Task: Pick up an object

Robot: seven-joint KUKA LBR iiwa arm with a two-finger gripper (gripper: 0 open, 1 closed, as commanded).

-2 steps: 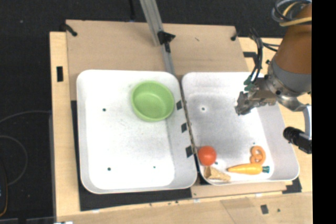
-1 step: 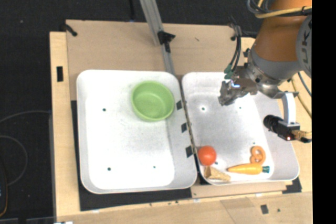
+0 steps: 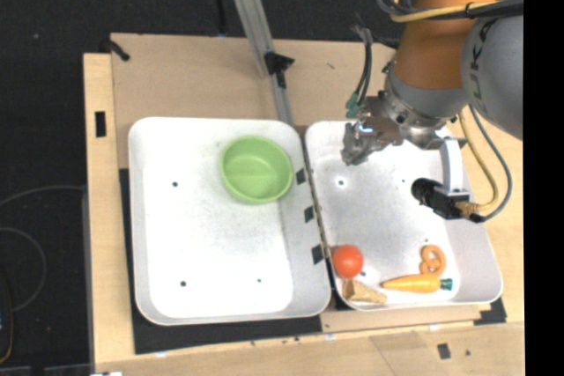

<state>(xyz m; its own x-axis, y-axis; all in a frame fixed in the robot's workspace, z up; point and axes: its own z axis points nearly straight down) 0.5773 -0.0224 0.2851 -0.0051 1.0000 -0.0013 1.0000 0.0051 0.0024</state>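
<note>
Gripper (image 3: 359, 143) hangs above right bin's (image 3: 388, 189) far-left corner; grip state cannot be told. Tomato (image 3: 348, 261), carrot (image 3: 411, 283) lie along near edge. Best approach: centre over tomato, descend vertically.

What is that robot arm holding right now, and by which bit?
It cannot be told. The gripper hangs over the far end of the right bin, well away from the tomato and carrot.
</note>
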